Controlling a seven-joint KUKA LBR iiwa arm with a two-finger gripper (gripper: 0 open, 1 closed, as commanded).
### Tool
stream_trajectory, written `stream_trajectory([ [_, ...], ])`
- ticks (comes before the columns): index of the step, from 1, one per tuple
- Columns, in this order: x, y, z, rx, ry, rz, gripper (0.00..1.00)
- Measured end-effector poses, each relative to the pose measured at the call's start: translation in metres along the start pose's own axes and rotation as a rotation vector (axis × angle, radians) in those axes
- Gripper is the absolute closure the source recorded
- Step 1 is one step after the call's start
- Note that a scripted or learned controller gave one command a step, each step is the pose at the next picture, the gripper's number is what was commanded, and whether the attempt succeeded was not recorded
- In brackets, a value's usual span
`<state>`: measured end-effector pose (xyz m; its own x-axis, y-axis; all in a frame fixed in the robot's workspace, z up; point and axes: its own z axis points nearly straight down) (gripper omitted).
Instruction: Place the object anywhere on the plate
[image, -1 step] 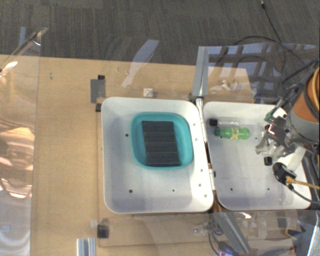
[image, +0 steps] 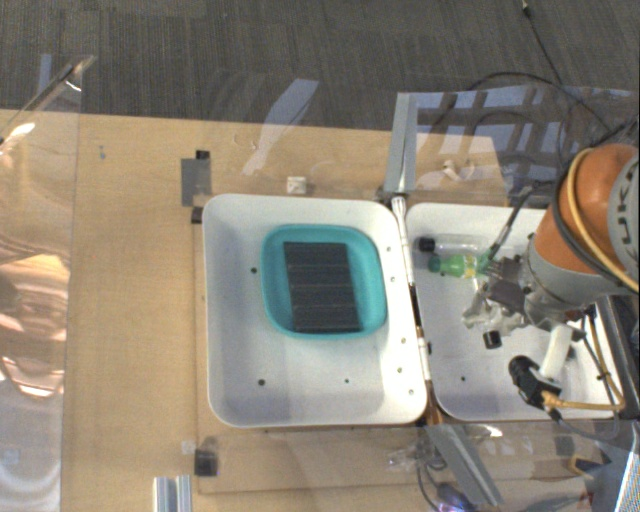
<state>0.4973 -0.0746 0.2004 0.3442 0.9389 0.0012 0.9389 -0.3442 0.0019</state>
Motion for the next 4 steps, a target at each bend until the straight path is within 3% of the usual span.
stream_trajectory([
  [1,0.000,0.000,0.000,0.000,0.000,0.001,0.00],
  [2,0.001,0.002,-0.010,-0.003,0.001,-0.004,1.00],
  [3,0.001,0.002,-0.010,-0.003,0.001,-0.004,0.00],
  [4,-0.013,0.004,-0.021,-0.001,-0.001,0.036,0.00],
])
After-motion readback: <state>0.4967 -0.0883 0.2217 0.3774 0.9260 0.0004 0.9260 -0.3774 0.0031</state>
